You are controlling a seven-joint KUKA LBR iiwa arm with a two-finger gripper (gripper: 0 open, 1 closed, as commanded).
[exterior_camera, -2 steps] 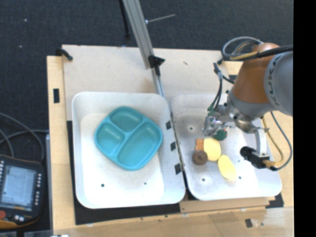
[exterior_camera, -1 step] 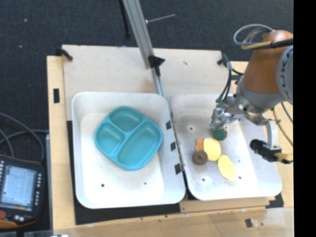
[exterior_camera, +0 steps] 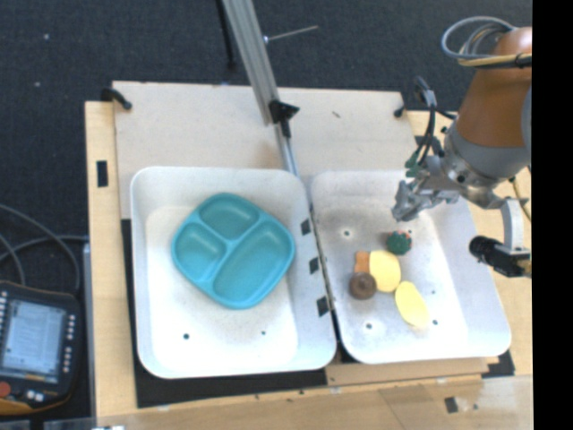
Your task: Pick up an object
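We hover gripper above small dark-green round object | finger spread: cannot tell | risk: crowding yellow pieces spoil the grasp

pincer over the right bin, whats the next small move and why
Probably a short drop toward the small dark green object. The pincer hangs just above it with nothing visibly held, and that piece sits apart from the yellow pieces, nearest the tip.
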